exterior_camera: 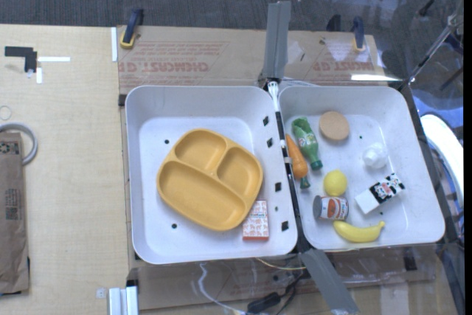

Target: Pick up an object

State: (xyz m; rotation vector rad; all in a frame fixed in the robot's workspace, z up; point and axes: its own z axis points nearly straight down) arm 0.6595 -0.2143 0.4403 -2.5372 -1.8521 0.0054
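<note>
Banana [358,231] lies by the front edge of the rt bin [413,122], long way left to rt, tips curling to the back. Bottle [306,143] & carrot [297,158] by the left wall point back to front.

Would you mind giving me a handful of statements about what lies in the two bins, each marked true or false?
1. The yellow divided plate lies in the left bin. True.
2. The banana lies in the left bin. False: it lies in the right bin, near its front edge.
3. The small red and white carton lies beside the plate in the left bin. True.
4. The green bottle stands upright. False: it lies on its side, next to the carrot.
5. The lemon lies between the round tan disc and the banana. True.
</note>
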